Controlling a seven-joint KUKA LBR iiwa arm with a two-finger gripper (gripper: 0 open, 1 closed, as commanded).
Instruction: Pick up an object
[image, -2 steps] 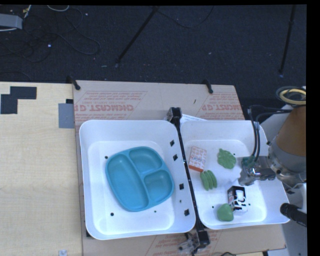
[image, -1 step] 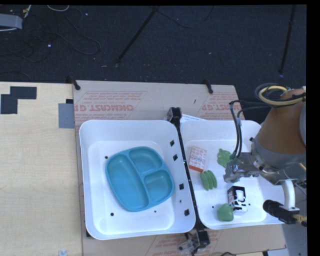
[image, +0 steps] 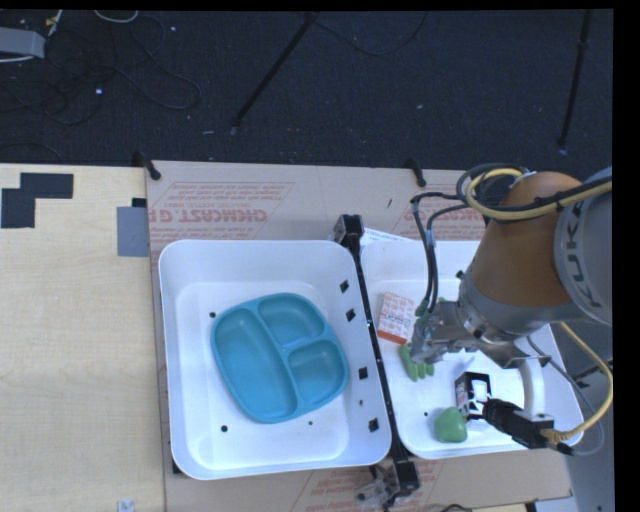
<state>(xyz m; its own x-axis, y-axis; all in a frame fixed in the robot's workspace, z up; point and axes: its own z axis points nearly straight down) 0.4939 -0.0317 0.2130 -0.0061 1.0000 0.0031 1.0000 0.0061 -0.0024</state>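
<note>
My gripper (image: 428, 345) hangs low in the right bin (image: 400, 268), near its left wall. Directly under its tip lies a small light-green object (image: 415, 366), partly covered by the gripper; whether the two touch cannot be made out. A round green object (image: 450, 427) rests near the bin's front edge. A red-and-white card (image: 394, 314) lies flat just behind the gripper. To the gripper's right, a small black-and-white item (image: 470, 389) sits on the bin floor. The arm's orange band (image: 525, 245) hides the rear right of this bin.
The left bin (image: 185, 300) holds a blue divided plate (image: 278, 355) lying flat in its middle. A black divider (image: 365, 335) runs between the two bins. Cables (image: 430, 250) loop from the wrist over the right bin's back part.
</note>
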